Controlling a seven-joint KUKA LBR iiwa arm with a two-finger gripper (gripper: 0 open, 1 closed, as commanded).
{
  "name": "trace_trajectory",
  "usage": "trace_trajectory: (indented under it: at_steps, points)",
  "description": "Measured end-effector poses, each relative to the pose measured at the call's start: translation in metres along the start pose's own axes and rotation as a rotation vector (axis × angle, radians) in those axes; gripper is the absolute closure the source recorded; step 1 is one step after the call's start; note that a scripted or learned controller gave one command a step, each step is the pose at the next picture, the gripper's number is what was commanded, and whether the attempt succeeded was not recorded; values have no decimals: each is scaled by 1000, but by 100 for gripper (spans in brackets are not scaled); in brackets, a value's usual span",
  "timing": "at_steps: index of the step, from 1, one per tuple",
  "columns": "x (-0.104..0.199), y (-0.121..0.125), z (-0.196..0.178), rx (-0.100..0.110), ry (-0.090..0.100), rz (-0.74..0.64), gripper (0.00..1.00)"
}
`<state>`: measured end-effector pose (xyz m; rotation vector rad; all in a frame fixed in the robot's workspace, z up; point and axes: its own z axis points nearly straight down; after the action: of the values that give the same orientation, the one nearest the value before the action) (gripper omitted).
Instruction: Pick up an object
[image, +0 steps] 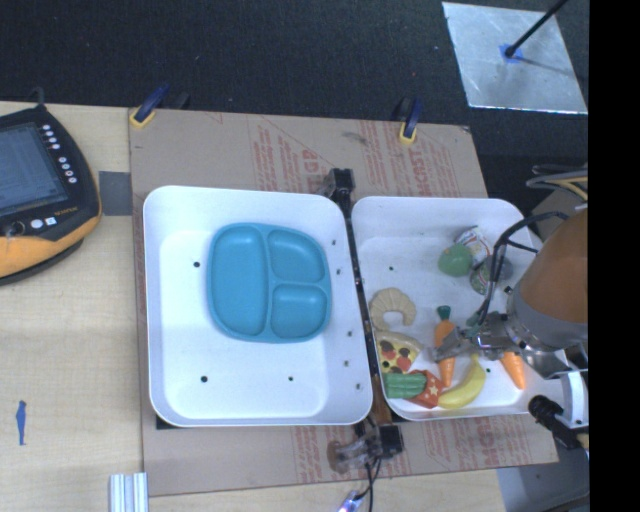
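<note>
The right bin holds several toy foods. A beige croissant lies mid-left and a green round fruit near the back. Toward the front are a pizza slice, a green piece, a red piece and a yellow banana. One small orange carrot and a second carrot lie in the middle. My gripper is low in this bin, between the two carrots and just above the banana. The arm's wrist hides part of the bin's right side.
The left bin carries a blue divided plate. Another orange piece lies under the arm by the right bin's front right. A teach pendant rests on the bench at far left. Cables hang near the green fruit.
</note>
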<state>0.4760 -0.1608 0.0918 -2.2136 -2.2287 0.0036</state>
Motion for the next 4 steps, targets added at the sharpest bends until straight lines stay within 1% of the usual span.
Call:
trace_trajectory:
  at_steps: [1, 2, 3, 4]
  points:
    - [-1, 0, -10, 2, 0, -6, 100]
    - [73, 2, -100, 0, 3, 1, 100]
    - [133, 1, -152, 0, 3, 2, 100]
    - [197, 2, -151, 1, 1, 0, 100]
